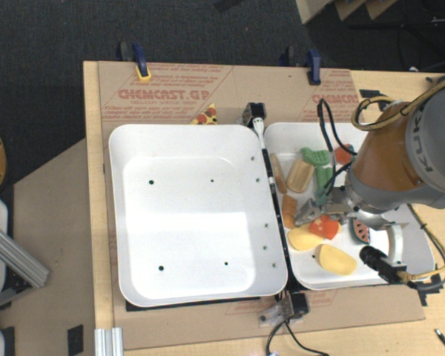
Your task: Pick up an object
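A: Item one, progress?
B: Your end effector point(314, 213) sat low in the right bin point(423, 251), just beside a red piece point(326, 228). Nothing looked lifted (grip state: I couldn't tell). Pick not yet done.
A: Item two, lettering?
B: You could read "CHEMCAST GP" on the tabletop point(170, 93).

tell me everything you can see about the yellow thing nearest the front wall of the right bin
The yellow thing is a smooth, rounded lump, pale yellow all over and plastic-looking, perhaps toy food. It lies on its side on the floor of the right bin, close to the front wall, with its long axis slanted across the view. A second yellow piece lies just beside it, toward the left bin; whether the two touch is unclear. The gripper is further back in the bin, apart from it.
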`<state>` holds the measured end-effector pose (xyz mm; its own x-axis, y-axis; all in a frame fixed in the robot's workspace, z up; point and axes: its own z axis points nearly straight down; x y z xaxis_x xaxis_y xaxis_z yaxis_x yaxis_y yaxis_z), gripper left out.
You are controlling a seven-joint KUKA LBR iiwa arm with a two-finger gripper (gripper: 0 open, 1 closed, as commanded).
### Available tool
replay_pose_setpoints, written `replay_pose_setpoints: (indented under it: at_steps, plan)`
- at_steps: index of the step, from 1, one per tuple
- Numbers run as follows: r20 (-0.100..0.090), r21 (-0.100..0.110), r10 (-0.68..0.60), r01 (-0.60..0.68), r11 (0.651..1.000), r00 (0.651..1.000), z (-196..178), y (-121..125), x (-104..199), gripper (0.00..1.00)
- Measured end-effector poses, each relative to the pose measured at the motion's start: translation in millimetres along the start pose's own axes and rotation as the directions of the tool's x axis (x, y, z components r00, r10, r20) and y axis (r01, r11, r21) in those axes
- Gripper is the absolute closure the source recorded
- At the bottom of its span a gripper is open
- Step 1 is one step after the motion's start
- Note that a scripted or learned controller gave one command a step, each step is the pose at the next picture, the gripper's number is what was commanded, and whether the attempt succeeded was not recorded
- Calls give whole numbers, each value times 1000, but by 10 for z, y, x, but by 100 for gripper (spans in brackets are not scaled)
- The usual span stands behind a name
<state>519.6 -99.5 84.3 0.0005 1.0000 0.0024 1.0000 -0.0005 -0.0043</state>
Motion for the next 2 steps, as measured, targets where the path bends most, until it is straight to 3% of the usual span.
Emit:
replay_pose_setpoints:
  at_steps: [1,2]
  plan:
    - [4,-9,1,-1,1000,1000,-116,32,-25,100]
    - [0,-18,-11,11,1000,1000,-1065,471,783,100]
